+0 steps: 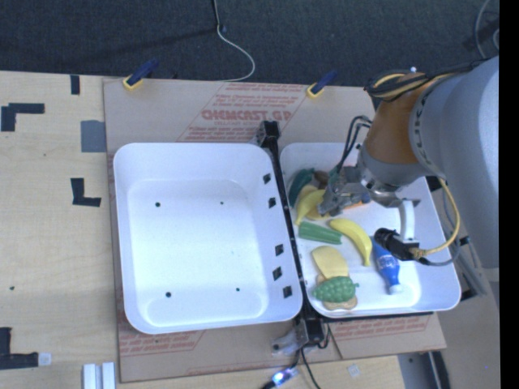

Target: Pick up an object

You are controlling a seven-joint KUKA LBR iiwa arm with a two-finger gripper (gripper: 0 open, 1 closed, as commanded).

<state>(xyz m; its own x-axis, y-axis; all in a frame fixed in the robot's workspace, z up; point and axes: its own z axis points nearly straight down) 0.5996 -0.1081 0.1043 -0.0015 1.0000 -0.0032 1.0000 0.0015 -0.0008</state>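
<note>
Here claw point(334, 203), grip state unclear, above banana point(354, 237); banana's long axis runs upper-left to lower-right.

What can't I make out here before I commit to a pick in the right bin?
- Gripper: the camera view is too coarse to tell its state, or whether it touches the yellow toy under it.
- Dark green item: partly covered by the yellow toy and the gripper; shape unclear.
- Right bin: the arm covers its far right corner.
- Blue bottle: label too small to read.
</note>
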